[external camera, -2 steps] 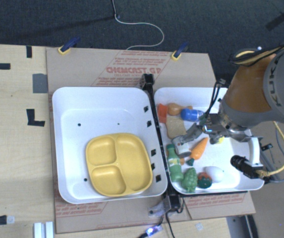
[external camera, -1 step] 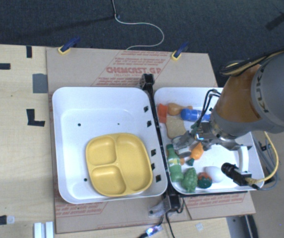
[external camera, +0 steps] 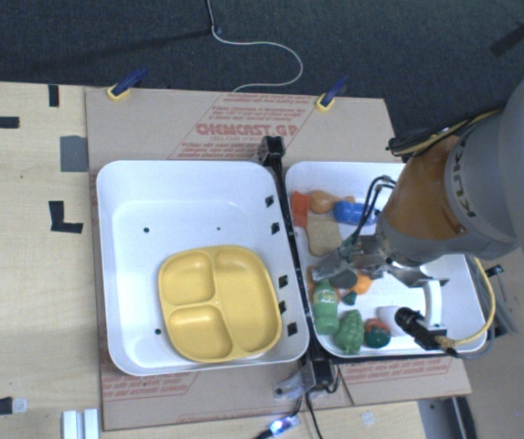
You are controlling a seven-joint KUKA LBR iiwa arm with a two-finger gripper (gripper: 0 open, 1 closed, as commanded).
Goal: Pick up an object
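Observation:
My gripper reaches down into the right bin from the right, its tip low among the small objects at the bin's left side. Around it lie a tan block, an orange piece, a blue piece, a small orange bit, a green can-like item, and a green lumpy toy with a red-and-teal piece beside it. The arm's orange band and grey body cover the bin's middle and right part.
The left bin holds a yellow three-compartment plate in its lower middle. Both bins sit on a cardboard sheet on a wooden bench. A black divider clip sits between the bins at the top. A white cable lies beyond.

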